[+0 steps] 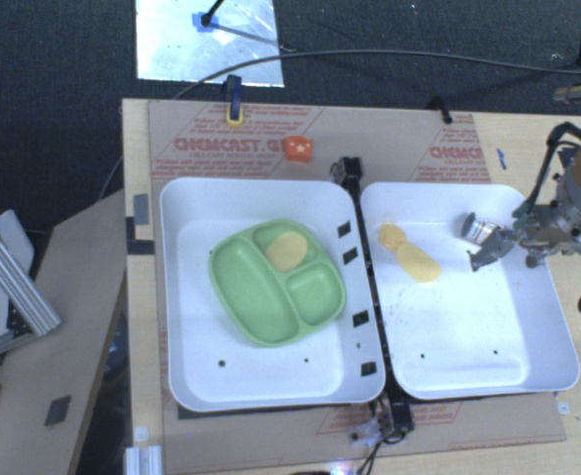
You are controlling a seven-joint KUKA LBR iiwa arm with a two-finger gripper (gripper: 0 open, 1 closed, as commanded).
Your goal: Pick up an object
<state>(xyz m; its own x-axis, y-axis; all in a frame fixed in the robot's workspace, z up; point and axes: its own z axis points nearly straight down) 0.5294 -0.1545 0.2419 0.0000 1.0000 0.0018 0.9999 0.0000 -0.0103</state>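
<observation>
In the right bin (528,364) a yellow, banana-like piece (410,254) lies near the left wall. A small shiny metal cylinder (478,229) rests further right, toward the back. My gripper (509,256) hangs over the right bin's upper right part, just below and right of the cylinder. Its two dark fingers stand apart, open, with nothing between them. One fingertip (480,259) sits close beside the cylinder; whether they touch I cannot tell. The left bin (196,364) holds a green divided plate (255,300) with a pale yellow round item (287,251) in its upper compartment.
A small orange object (297,147) lies on the brown board behind the bins. A blue and yellow clamp (233,99) grips the board's back edge. Black clips run along the seam between the bins (359,285). Bare bin floor spreads below the gripper.
</observation>
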